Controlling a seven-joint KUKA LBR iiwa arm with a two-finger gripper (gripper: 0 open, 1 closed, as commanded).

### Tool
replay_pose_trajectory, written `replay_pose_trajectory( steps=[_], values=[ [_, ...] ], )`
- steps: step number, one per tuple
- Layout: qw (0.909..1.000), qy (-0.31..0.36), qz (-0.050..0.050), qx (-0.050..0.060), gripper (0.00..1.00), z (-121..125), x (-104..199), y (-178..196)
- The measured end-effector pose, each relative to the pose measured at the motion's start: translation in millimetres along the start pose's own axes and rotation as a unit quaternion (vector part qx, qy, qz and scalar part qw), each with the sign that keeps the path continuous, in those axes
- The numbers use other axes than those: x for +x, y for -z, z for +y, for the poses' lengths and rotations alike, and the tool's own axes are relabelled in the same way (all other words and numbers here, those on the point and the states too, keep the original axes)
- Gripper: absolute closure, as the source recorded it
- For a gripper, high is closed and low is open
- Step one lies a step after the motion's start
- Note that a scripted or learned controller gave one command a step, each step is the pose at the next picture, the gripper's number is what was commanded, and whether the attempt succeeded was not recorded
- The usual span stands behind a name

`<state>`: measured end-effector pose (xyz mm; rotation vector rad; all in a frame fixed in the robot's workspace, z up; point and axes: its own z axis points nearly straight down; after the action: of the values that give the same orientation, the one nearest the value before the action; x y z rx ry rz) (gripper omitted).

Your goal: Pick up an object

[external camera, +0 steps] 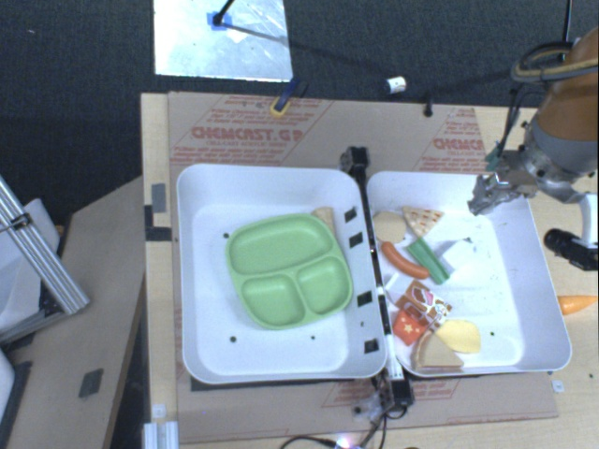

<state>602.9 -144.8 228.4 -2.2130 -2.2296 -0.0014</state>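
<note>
Over right bin's (pixel 547 316) far edge, we see gripper (pixel 487 197) hovering, grasp state unclear; hot dog (pixel 404 260) and other toy food unpicked.

High slanted view over both bins (pixel 281 181)

My arm (pixel 571 110) enters from the right: a rounded orange band, shading to brownish amber, above a wide grey wrist collar with a paler lower rim. Black and pale cables loop over the top of the orange section, and one thin dark line runs straight up behind it. Below the collar sits my gripper (pixel 487 199), a compact grey metal assembly, blurred and dark at its tips.
</note>
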Motion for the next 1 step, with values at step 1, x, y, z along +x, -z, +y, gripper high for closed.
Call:
replay_pose_trajectory(
  steps=[1],
  values=[
    [1.0000,0.001,0.001,0.000,1.00,-24.3,48.4,8.8]
  ],
)
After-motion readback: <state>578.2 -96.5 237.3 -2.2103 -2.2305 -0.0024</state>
